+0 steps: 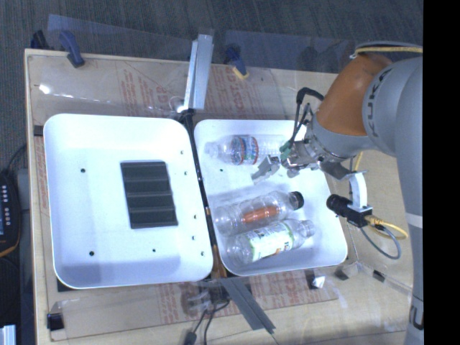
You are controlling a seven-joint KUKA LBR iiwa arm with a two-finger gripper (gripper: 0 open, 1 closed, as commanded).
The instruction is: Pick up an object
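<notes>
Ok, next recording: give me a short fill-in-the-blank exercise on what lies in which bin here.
1. The dark ribbed rectangular block lies in the ___ white bin.
2. The right white bin holds ___ clear plastic bottles.
3. The clear bottle with the orange label has a ___ cap.
4. The two-finger gripper hangs over the ___ bin.

Missing words: left; three; black; right
</notes>
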